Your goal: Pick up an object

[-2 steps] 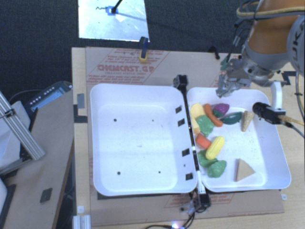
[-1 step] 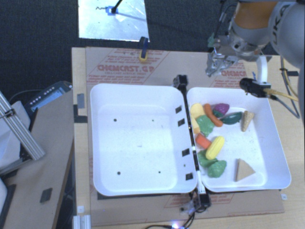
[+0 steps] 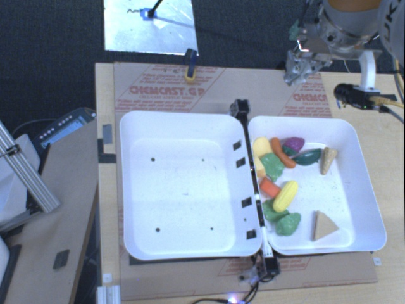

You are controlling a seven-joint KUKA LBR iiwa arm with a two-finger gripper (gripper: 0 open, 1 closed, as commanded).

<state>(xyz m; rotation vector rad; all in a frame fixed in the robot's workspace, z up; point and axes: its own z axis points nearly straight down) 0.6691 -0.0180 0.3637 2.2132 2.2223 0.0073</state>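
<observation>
The right bin served as the landmark, its contents crowded toward its left wall. Nearest the camera, at the bin's front, lay a tan wedge, and to its left a green broccoli piece by the front left corner. Just behind that sat a yellow corn cob, tilted, with a small orange piece touching its left end. Farther back in the bin a green leafy piece lay against a pale yellow item, while an orange carrot ran diagonally beside them. A purple piece and a dark green pepper sat toward the bin's back middle, and a tan cone stood apart to their right. The left bin adjoined the right bin's left wall. Beyond the right bin's back rim, above the table, hung the gripper, well clear of every object; whether it was spread or pressed together could not be told, and nothing was visibly held.
</observation>
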